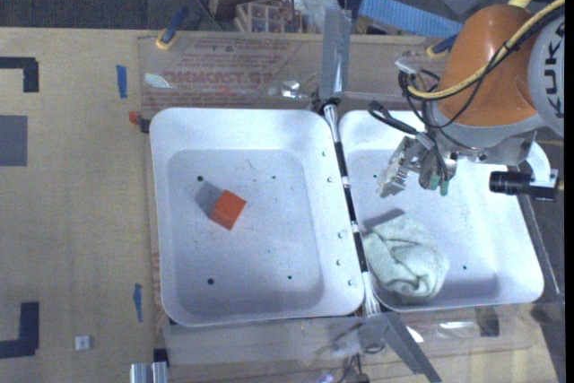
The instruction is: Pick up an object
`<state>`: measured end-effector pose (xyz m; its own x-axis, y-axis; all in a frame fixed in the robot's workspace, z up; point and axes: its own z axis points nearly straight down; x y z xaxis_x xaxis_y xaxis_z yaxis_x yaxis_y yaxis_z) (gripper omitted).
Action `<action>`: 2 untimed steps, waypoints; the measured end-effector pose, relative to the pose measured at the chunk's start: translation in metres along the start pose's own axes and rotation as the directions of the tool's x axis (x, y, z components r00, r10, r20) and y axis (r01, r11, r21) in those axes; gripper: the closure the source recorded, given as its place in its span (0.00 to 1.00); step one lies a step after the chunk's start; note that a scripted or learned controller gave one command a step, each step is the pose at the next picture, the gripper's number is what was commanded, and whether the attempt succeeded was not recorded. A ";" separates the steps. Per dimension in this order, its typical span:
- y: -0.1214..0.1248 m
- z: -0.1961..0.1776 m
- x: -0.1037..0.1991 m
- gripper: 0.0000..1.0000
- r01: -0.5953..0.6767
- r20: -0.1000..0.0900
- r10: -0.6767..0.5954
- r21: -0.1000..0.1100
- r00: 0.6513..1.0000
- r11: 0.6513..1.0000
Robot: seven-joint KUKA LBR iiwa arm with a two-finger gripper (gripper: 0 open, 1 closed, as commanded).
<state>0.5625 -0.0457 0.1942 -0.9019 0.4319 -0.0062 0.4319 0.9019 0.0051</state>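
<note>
Jaws (408, 173) hang over the right bin (502, 278), holding nothing; how far open, cannot tell. Crumpled cloth (408, 257) lies just below them. Orange block (228, 209) in left bin (179, 139).

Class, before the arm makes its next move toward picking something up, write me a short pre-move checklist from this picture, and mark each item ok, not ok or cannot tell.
1. A target lies near the gripper: ok, the crumpled cloth lies in the right bin, just below the gripper in the view.
2. Gripper is free of any load: ok, nothing shows between its fingers.
3. Fingers open wide enough for the cloth: cannot tell.
4. Cloth clear of the bin wall: not ok, it lies against the divider between the bins.
5. Other option available: ok, the orange block lies alone in the left bin.
</note>
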 end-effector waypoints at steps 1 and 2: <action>-0.138 0.043 -0.017 1.00 -0.140 -0.004 0.140 0.006 0.990 0.990; -0.082 0.043 0.052 1.00 -0.012 -0.006 0.012 0.004 1.000 1.000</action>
<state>0.4805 -0.0975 0.1503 -0.8967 0.4427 -0.0001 0.4427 0.8967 0.0010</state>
